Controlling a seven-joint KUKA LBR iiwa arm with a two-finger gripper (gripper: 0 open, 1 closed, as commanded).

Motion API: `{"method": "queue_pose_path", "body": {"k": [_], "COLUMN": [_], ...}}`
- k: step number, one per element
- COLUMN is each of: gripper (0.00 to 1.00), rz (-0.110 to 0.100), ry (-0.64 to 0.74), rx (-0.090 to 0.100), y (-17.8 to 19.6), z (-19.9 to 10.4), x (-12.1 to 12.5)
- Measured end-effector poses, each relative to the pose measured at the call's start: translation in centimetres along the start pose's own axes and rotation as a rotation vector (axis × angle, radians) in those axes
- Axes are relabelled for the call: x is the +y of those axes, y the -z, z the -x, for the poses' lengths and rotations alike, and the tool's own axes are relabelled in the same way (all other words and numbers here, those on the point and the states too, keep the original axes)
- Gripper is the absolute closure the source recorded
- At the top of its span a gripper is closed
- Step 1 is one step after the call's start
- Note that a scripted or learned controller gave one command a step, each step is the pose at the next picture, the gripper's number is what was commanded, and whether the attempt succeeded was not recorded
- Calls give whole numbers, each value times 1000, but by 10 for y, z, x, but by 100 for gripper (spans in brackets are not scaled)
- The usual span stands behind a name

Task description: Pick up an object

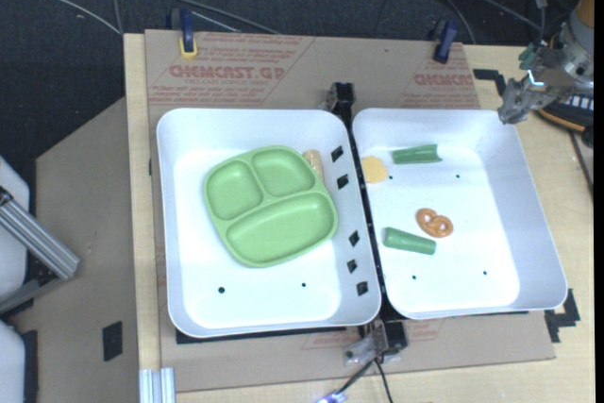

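The right bin (528,203) holds two green pieces, one near the back (415,155) and one near the middle (409,242). An orange pretzel (434,223) lies between them, and a yellow piece (375,170) sits by the bin's left wall. In the left bin (179,203) lies a green divided plate (272,204), with a tan piece (312,164) at its back right corner. My gripper (514,104) hangs at the far right, above the back right corner of the right bin, apart from every object.
A black divider (351,193) runs between the two bins. Blue clamps (189,33) (444,40) hold the brown board at the back. Cables cross the dark floor behind the bench. A metal rail (33,231) stands at the left.
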State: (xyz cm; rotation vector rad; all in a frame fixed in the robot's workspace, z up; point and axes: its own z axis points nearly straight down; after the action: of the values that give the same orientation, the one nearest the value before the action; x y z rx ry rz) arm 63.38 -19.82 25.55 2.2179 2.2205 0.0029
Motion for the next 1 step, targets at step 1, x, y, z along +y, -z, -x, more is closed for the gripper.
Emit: {"method": "queue_pose_path", "body": {"k": [1], "gripper": [100], "rz": [-2], "ry": [4], "rx": [2], "y": [5], "z": [-54], "x": [9]}}
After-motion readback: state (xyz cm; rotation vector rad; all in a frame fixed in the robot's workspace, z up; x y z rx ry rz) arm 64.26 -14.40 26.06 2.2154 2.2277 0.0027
